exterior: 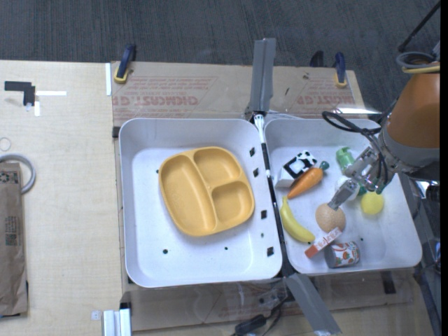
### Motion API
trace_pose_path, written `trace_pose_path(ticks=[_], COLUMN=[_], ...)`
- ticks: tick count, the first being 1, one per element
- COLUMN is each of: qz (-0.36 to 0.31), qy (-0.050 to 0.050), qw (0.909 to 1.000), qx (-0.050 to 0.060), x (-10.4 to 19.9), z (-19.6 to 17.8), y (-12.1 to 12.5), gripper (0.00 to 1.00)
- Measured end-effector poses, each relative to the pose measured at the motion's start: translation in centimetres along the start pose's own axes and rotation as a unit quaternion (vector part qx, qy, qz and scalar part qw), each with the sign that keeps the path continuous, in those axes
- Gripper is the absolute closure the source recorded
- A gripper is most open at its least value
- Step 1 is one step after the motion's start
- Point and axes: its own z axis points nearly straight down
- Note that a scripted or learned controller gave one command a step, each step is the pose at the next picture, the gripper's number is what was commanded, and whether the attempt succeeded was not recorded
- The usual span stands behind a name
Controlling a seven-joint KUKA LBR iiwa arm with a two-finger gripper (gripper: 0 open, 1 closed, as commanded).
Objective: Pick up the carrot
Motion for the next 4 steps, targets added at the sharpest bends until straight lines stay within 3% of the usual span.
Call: trace_pose_path(ticks=[1,2,3,4], qz=[-0.061,-0.059,-0.059,-0.148], qy=[0.0,-0.002,-0.002,-0.002], qw=[0.9981,0.9983,0.9983,0.9891], qx=[0.0,-0.001,-0.001,-0.001], x=[1.1,0.9,0.9,-3.5], z=[6.3,5.3,5.3,6.2], y=[4.4,4.4,4.4,8.3], gripper=[0.0,1.0,0.0,0.0])
